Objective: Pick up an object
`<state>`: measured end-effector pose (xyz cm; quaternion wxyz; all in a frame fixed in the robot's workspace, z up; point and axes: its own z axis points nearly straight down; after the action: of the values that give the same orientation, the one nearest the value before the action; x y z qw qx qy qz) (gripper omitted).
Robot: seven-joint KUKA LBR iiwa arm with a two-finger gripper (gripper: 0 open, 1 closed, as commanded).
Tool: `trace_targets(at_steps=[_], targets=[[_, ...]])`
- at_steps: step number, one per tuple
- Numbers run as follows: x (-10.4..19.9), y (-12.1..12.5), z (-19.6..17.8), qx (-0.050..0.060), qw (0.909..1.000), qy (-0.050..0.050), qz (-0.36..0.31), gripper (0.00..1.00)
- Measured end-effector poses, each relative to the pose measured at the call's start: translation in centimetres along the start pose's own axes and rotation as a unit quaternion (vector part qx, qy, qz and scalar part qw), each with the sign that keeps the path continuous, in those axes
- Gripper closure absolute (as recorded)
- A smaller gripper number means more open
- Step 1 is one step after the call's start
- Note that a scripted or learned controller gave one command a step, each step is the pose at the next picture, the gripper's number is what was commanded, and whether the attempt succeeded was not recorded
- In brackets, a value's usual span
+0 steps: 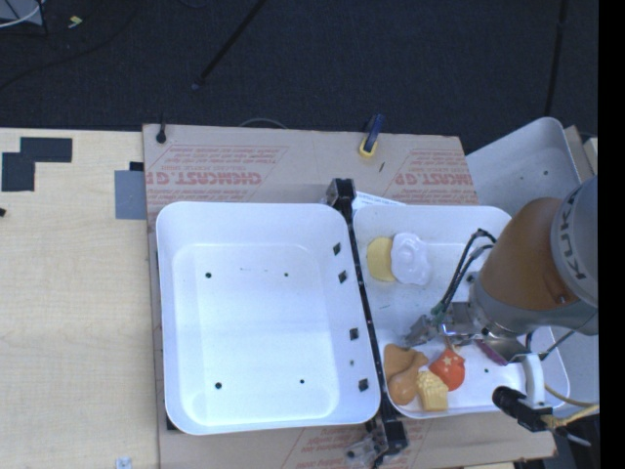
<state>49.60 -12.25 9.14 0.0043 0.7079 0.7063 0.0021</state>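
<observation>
The grey arm's two-finger gripper (435,322) sits low in the shallow white right-hand bin (488,218), just above a cluster of a red tomato-like piece (449,368), a tan rounded lump (400,362) and a yellow blocky chunk (433,391); whether it is released or clenched I cannot tell, and nothing appears lifted, so the pick seems not yet done. A yellow disc (379,259) touching a white crumpled lump (411,258) lies toward the far side; the cluster crowds the near rim and the divider, with open floor between the two groups.

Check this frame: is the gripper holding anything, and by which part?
Cannot be told. The gripper sits low in the right white bin, above the red object and yellow chunk; nothing shows between its tips.
</observation>
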Motion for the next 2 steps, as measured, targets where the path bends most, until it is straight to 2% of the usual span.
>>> trace_targets(at_steps=[1, 2], targets=[[10.3, -0.4, -6.8, 0.007, 1.0, 0.002, 0.0, 0.0], [22.6, 4.7, -9.8, 0.003, 1.0, 0.004, -0.007, 0.0]])
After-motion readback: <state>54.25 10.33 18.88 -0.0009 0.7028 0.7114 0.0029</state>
